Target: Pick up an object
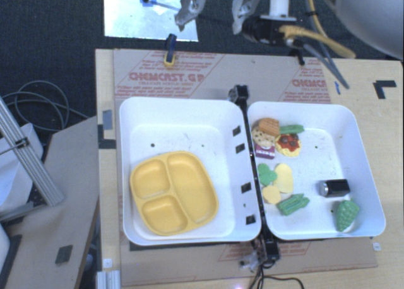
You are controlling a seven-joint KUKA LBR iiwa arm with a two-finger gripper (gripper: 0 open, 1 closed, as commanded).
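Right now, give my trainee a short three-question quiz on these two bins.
1. True or false: the yellow tray lies in the left bin.
2. Which sits nearest the right bin's front right corner? A) black can B) green grapes C) pizza piece
3. Fill in: the hand hangs ____ both bins, at the picture's top.

Key: 1 true; 2 B; 3 beyond

"CHEMCAST GP" on protective sheet (pixel 165 77)
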